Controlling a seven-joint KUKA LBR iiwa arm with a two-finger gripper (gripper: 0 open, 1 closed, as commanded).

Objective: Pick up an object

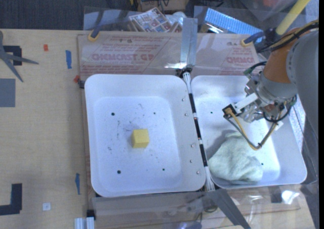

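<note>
While one yellow cube [140,138] sits left, the end effector [242,115], grip unclear, hovers over one white cloth [235,161].

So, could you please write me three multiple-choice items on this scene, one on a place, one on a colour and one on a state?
1. Where does the yellow block lie?
A. in the left bin
B. in the right bin
C. on the wooden bench

2. What colour is the crumpled cloth?
A. red
B. pale whitish-green
C. black

3. How does the gripper stand to the cloth?
A. it hangs above the right bin, beside the cloth
B. it presses the cloth flat
C. it lifts the cloth over the left bin

Answers:
1 A: the block sits mid-floor in the left bin.
2 B: the cloth looks pale.
3 A: the cloth lies on the bin's floor, nearer the camera than the gripper.
</note>
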